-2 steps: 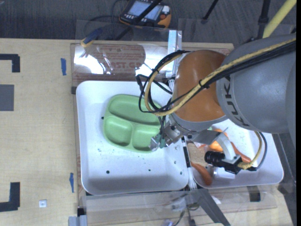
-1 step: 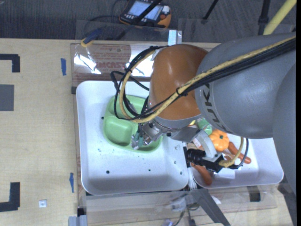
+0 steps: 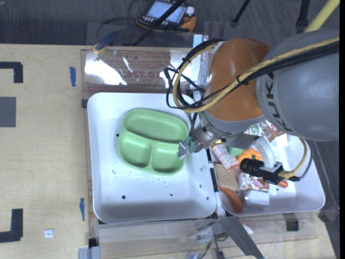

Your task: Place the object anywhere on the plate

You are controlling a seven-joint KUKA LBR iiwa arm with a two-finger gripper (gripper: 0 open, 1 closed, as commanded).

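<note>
Gripper (image 3: 186,147) sits low at the right rim of the green plate (image 3: 153,124), by its lower-right compartment. Spread or pressed together: cannot tell, since the wrist and arm (image 3: 302,74) block it. There is a small greenish bit at its tip, too blurred to identify. The plate lies in the left bin (image 3: 140,196). The loose objects lie in the right bin (image 3: 310,198), half hidden under the arm: printed packets (image 3: 223,156), an orange piece (image 3: 251,156), and an orange-red piece (image 3: 233,199) in the near-left corner. Which one is the task's object is unclear.

The pale wooden bench (image 3: 43,144) carries black tape marks (image 3: 16,72) and blue tape bits (image 3: 73,75). A clear sheet (image 3: 135,69) with glare lies behind the left bin. Beyond is dark floor with a handheld pendant (image 3: 164,12), screen lit. Stand legs are cut off at the top edge.
</note>
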